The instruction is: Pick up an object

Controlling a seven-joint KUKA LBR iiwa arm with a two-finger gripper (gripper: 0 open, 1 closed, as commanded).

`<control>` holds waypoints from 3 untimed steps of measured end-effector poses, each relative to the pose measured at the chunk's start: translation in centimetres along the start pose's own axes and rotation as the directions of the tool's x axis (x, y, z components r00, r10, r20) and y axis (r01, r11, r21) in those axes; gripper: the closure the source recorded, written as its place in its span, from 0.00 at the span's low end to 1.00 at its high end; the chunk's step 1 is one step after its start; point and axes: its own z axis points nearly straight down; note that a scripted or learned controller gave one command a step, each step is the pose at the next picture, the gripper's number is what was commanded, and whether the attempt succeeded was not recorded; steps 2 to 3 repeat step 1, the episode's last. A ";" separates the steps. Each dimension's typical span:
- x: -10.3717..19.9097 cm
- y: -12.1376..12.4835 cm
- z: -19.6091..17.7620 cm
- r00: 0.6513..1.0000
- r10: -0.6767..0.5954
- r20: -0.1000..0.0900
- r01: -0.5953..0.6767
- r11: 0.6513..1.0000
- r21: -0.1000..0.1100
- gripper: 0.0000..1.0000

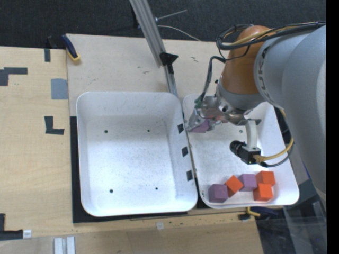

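Camera view: tool (204, 119) clamps a purple block (199, 125) — above right bin (286, 197).

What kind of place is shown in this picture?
Probably a robotics lab bench for grasping trials: a KUKA arm, two white bins on a plywood bench, and coloured blocks as test objects.

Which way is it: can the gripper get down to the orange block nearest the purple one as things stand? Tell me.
Probably yes. The orange block lies uncovered at the right bin's near end, open from above; the gripper hangs at the far end, though blocks crowd close beside it.
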 end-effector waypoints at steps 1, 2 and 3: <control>7.9 1.2 -5.5 1.000 0.000 0.000 0.000 1.000 0.004 1.00; 7.9 1.2 -5.5 1.000 0.000 0.000 0.000 1.000 0.004 1.00; 7.9 1.2 -5.5 1.000 0.000 0.000 0.000 1.000 0.004 1.00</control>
